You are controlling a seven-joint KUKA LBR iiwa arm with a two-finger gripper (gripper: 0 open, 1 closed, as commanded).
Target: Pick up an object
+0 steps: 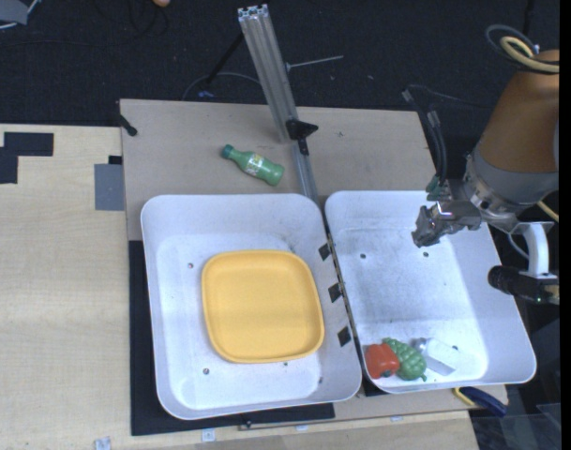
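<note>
A yellow square plate [262, 305] lies flat in the left bin [168, 223]. In the right bin [496, 293], at its near left corner, sit a red toy [382, 361], a green bumpy toy [411, 362] against it, and a flat white piece [442, 357] just to their right. My gripper [428, 230] hangs over the far middle of the right bin, well away from those toys, pointing down and left. Nothing shows between its fingers, and I cannot make out how far apart they stand.
A green bottle [253, 164] lies on its side on the bench behind the left bin. A slanted metal rail [274, 68] rises from the bench behind the gap between the bins. Black clips [333, 279] line the joint between the bins.
</note>
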